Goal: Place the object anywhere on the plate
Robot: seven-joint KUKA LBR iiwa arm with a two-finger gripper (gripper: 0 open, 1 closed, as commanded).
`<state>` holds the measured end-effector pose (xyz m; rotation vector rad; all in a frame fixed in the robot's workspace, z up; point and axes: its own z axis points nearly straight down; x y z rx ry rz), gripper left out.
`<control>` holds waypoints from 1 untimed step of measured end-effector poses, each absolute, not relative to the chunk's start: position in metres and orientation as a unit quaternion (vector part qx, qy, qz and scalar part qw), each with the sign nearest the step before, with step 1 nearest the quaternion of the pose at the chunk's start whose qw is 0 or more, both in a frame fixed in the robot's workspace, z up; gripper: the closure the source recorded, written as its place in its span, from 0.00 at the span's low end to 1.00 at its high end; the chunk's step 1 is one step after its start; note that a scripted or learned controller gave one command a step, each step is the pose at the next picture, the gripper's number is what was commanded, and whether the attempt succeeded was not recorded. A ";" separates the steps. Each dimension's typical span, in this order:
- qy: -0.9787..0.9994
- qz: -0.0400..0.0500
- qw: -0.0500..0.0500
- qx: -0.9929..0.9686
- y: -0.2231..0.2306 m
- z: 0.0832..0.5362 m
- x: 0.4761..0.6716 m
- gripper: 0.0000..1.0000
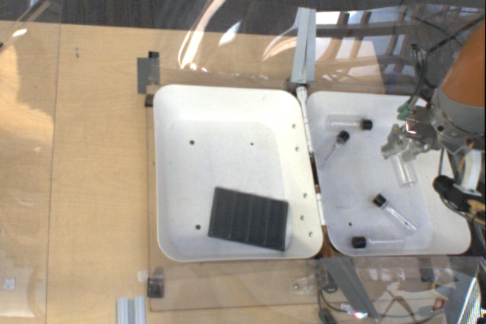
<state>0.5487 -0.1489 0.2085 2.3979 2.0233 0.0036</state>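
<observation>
Over the right bin, near its right side, the gripper hangs low at the end of the grey arm with the orange band; can't tell from this angle whether it is open or closed, and nothing is clearly seen held in it. Just below it lies a clear vial, apparently on the bin floor, the likely object for this try, though that's a guess since four more capped vials sit in the same bin: one near the top, one slanted left of centre, one lower right, one along the bottom edge. The plate, a dark ribbed rectangle, lies flat in the lower part of the left bin, well apart from the gripper, with both bins' inner walls between them. Step in hand reads as the pick, not yet confirmed. To do it well: come straight down across the vial's narrow width, centred on its body so it doesn't roll or squirt out, close firmly, lift clear of the bin walls before moving left. Clear, round glass or plastic is slippery, so check it's really held before travelling. Then lower over the middle of the plate and release close to its surface, since a vial dropped from height would likely roll off the ribs. Both bins sit on the wooden counter.
</observation>
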 end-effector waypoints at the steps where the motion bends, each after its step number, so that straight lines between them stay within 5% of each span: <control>1: 0.674 0.001 0.001 0.738 -0.089 0.164 0.558 1.00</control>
